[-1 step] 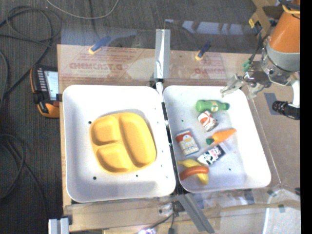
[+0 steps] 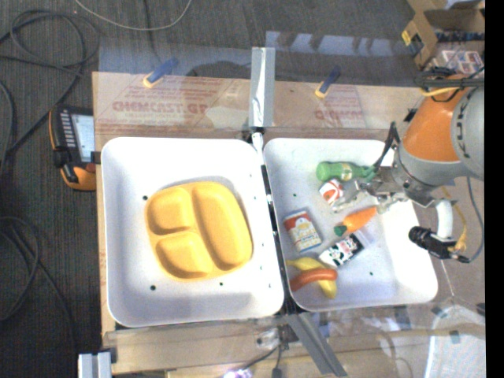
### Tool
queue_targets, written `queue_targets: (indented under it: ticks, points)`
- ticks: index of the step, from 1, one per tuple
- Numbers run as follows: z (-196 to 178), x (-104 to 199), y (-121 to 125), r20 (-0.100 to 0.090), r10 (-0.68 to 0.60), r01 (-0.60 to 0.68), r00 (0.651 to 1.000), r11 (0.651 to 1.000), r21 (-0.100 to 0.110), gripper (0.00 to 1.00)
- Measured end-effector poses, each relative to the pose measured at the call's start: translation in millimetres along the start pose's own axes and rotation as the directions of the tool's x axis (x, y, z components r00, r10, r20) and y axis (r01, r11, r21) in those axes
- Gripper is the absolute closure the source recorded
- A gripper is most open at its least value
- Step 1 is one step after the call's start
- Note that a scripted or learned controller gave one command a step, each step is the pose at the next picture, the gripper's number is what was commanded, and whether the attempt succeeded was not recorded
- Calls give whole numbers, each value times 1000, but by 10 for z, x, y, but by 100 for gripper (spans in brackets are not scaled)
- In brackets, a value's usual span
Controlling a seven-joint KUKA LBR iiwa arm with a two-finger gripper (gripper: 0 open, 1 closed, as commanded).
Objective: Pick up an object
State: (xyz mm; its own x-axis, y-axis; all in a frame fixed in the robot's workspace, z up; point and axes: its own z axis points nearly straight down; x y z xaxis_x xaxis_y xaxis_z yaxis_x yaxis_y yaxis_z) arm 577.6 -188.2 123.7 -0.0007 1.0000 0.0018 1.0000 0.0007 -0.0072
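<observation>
My gripper [image 2: 354, 190] is low in the right bin [image 2: 402, 278], reaching in from the right under the arm's orange band. It hovers among three things: a green bottle [image 2: 337, 169] just behind it, a small red and white can [image 2: 331, 190] at its left, and an orange carrot [image 2: 360, 217] just in front. I see nothing held in it. Further forward lie a small red and tan box [image 2: 302, 230], a black and white carton [image 2: 342, 250], and a yellow and red toy food piece [image 2: 314, 275] near the front wall.
The left bin [image 2: 126, 290] holds a yellow divided tray [image 2: 198, 228]. A metal divider post [image 2: 261, 93] stands behind the seam between the bins. An orange device [image 2: 72, 144] sits left of the bench, and cardboard boxes [image 2: 441, 14] are at the back right.
</observation>
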Motion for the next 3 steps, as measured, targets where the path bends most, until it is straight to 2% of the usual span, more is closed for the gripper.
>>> queue_targets:
  ticks: [1,2,3]
  points:
    - [355,-141,-87,1,-8,8,1000,1000,-14,0]
    - [269,-150,-68,3,-8,8,1000,1000,-17,100]
    - [-628,430,162,2,-76,76,997,997,-2,100]
